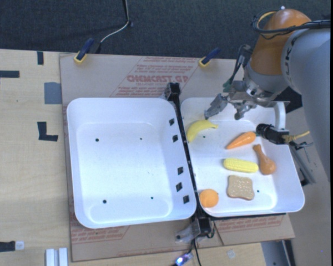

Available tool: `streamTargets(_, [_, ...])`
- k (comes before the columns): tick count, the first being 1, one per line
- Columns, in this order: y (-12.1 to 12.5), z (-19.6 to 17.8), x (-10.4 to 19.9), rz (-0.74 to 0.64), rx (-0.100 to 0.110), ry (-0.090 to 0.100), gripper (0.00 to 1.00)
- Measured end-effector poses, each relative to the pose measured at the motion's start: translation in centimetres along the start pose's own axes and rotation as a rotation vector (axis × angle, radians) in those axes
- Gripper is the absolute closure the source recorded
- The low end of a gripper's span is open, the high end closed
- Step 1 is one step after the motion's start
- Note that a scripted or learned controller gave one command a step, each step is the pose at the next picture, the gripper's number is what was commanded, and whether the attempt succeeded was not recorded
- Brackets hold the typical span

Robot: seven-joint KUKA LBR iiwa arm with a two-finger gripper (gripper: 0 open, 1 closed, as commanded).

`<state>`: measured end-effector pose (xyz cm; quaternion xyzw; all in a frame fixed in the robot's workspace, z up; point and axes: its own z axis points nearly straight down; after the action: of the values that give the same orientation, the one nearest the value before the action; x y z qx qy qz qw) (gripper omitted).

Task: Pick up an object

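Just below gripper [228,108], banana [200,129] lengthwise left-right, tip rightward.

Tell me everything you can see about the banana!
The banana is small, bright yellow, smooth and shiny like plastic, probably a toy. It curves like a smile turned upside down, with one pointed tip aimed toward the carrot's side. It lies flat on the floor of the right white bin, near the divider between the two bins, at the far end. Nothing touches it but the bin. The tool hangs just above and beside it.
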<state>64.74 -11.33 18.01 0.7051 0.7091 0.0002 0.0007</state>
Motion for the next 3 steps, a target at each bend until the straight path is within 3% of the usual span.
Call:
streamTargets(1, [1.7, -0.4, 8.6, -0.004, 0.001, 0.004, 0.0])
streamTargets(2, [1.6, -1.4, 8.1, 0.002, 0.003, 0.001, 1.0])
streamTargets(3, [-3.8, -2.4, 9.0, 0.006, 0.005, 0.0, 1.0])
